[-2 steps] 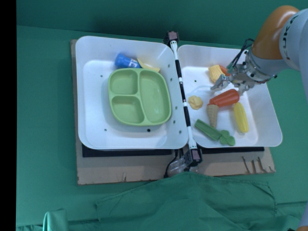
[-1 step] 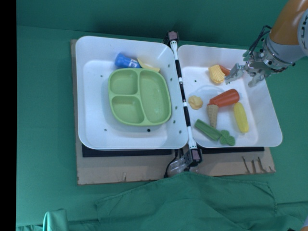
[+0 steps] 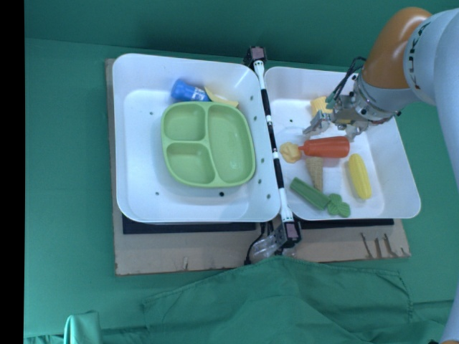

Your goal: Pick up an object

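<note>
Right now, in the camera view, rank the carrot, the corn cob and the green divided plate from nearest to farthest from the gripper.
1. Carrot, right bin, just below the gripper.
2. Corn cob, same bin, lower right.
3. Green divided plate, left bin.

I see two white bins: one (image 3: 391, 185) directly under the jaws, the other (image 3: 140, 120) to their left, holding a green divided plate (image 3: 208, 143). Brown cardboard (image 3: 143, 253) lies beneath both. Green cloth (image 3: 287, 299) bunches nearer the camera than the jaws.

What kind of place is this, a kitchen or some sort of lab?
Probably a robot lab test bench, not a kitchen: the white bins sit on cardboard over green cloth, the food is toys like the carrot, and the claw hovers above.
</note>
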Robot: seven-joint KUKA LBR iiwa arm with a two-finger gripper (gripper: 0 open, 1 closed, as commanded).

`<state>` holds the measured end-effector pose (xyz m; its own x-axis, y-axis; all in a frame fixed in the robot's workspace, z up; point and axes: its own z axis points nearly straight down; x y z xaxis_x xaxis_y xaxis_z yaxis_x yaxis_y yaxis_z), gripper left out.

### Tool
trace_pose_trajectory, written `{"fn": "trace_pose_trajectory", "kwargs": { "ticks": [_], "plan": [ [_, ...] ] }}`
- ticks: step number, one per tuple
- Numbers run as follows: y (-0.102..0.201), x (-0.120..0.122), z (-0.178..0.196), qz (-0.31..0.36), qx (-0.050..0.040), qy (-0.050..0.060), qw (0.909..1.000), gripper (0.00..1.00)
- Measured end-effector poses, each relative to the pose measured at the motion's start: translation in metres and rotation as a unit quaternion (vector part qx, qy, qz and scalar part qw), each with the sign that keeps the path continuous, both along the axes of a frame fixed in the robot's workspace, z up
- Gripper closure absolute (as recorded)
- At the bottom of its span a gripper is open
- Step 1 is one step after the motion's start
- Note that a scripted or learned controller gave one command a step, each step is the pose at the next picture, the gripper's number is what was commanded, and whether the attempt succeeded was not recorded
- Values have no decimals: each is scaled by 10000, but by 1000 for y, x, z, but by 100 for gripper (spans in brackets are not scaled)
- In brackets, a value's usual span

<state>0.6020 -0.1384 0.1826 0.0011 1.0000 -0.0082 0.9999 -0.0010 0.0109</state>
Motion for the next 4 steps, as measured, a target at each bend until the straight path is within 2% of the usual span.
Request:
{"fn": "trace_pose_trajectory", "kwargs": {
  "ticks": [1, 2, 3, 4],
  "plan": [
    [-10, -48, 4, -21, 10, -48, 10000, 0],
    [-37, -6, 2, -4, 24, -15, 10000, 0],
    [-48, 75, 1, 10, 16, -12, 10000, 0],
    [-50, 75, 18, -10, -6, -49, 10000, 100]
  ]
}}
